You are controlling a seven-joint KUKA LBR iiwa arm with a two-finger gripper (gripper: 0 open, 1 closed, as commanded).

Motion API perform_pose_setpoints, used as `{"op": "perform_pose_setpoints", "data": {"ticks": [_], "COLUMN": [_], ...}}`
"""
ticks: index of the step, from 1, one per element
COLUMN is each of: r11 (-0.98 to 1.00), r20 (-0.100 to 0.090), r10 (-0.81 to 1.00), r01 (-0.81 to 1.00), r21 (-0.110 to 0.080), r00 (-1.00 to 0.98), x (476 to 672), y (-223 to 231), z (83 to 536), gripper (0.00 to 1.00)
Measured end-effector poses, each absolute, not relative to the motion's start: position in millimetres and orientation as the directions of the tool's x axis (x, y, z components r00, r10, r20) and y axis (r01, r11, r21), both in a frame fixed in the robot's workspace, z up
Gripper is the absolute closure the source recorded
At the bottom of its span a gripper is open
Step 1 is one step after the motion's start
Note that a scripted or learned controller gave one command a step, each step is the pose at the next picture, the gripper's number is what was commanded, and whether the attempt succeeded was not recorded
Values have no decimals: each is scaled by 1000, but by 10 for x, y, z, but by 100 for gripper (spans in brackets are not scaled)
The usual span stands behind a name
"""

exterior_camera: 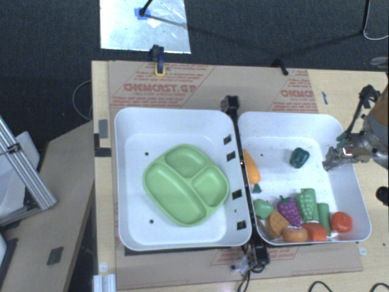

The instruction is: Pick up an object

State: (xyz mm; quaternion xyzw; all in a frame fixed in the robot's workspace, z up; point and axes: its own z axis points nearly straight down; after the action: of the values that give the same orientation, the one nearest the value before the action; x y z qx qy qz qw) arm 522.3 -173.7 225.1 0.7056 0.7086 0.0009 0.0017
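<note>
The gripper [338,155] hovers at the right bin's [285,126] edge; I cannot tell its finger state. The green pepper [299,157] looks light, hard, slippery; grip its middle.

Below me sat two white bins [182,117], one bearing a pale green plate [185,184]; beside it lay purple grapes [290,210] (glossy), an orange carrot [251,169], a red tomato [342,222].

Gripper [336,157] hovers at the right bin's [285,126] edge, near a dark green toy [299,157].
</note>
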Motion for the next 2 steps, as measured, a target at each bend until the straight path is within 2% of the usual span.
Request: {"op": "perform_pose_setpoints", "data": {"ticks": [1,2], "r11": [9,10], "r20": [1,2], "r10": [1000,1000], "r01": [1000,1000], "r21": [4,2], "r00": [-9,-10], "x": [5334,5451], "y": [-1267,-729], "z": [2341,2218], "gripper": [100,100]}}
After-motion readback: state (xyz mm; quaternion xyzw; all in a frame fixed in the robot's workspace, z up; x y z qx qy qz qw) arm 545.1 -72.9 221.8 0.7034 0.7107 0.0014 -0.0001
